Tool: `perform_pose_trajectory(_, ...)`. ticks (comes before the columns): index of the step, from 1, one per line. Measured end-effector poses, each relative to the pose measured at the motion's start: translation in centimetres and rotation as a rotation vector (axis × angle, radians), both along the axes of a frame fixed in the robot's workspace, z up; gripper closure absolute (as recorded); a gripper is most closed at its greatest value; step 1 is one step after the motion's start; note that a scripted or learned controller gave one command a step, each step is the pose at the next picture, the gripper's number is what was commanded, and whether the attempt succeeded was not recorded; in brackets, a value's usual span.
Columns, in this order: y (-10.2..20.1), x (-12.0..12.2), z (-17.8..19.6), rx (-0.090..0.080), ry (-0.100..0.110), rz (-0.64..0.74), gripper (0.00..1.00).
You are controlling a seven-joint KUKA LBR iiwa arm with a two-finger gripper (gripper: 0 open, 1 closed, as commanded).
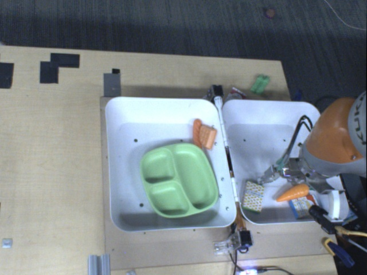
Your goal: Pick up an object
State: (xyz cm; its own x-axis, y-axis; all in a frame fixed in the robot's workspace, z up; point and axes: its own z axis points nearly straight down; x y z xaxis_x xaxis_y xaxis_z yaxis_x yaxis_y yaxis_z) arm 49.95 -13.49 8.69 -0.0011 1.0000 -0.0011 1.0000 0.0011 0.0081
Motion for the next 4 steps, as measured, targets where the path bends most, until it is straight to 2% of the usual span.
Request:
perform_pose_trajectory(1, 4.8, -0.9, 0.0, -0.002, -0.005, 0.001, 0.0)
perform_pose_trajectory(2, 5.1, 5.0, 0.0, 0.0, -0.002, 0.003, 0.0)
perform_pose_trajectory(3, 5.1, -1.0, 0.0, -0.001, -0.003, 0.0, 0.0)
perform_pose_trajectory(4, 5.2, -0.8, 1.2, -0.002, -0.009, 0.001, 1.0)
